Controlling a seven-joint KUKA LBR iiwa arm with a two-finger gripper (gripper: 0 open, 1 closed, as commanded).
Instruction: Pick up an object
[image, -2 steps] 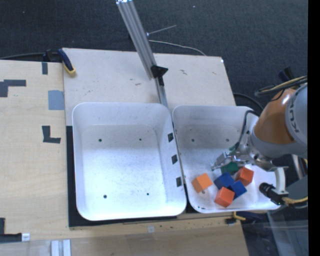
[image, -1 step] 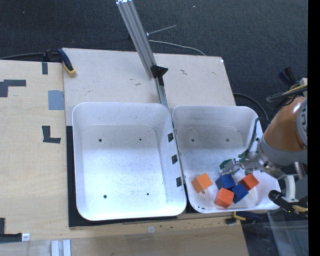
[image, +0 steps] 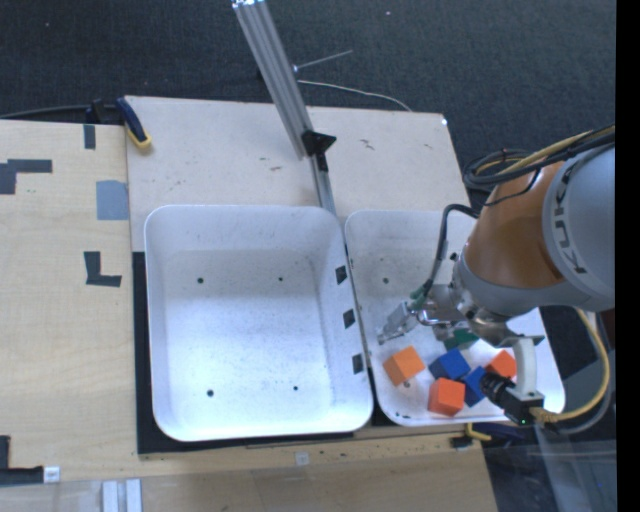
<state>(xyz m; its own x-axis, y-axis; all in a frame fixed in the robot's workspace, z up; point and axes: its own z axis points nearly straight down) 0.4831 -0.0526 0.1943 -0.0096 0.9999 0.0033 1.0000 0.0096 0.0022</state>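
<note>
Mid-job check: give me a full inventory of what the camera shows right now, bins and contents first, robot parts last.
left bin: one, white, left of centre on the bench.
right bin: one, white, touching the left bin's right side, partly under the arm.
orange blocks: two clearly visible, in the right bin near its front; the second lies further right. A third orange piece is partly hidden.
blue blocks: at least two, in the right bin between the orange ones; another sits beside it.
green piece: one, small, by the end effector; too hidden to identify.
metal rail: one, silver, slanting from the top edge down to the bins.
clamp: one, blue and yellow, at the board's top left corner.
arm: one, grey with orange band, over the right bin.
end effector: one, metallic, low over the right bin.
</note>
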